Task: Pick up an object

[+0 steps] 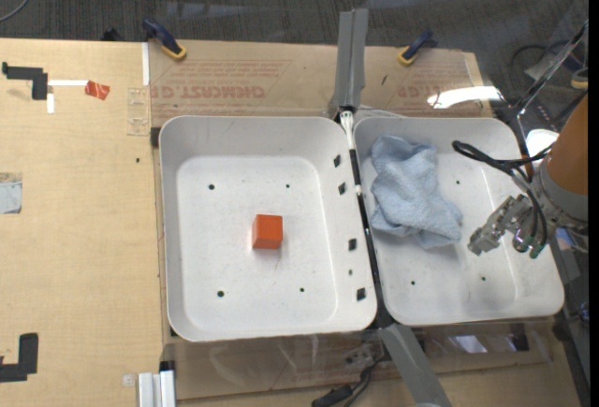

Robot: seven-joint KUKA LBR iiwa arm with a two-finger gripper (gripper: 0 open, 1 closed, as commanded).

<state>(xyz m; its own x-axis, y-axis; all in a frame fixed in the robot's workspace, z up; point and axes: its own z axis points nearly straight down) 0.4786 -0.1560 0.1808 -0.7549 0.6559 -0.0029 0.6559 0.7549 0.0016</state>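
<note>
Hovering low over the right bin, gripper, nothing visibly held, sits just right of the crumpled blue cloth; risk: closing on bare floor or snagging a loose fold.

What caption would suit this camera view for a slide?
Gripper over the right bin beside a crumpled blue cloth; an orange cube sits in the left bin.
</note>
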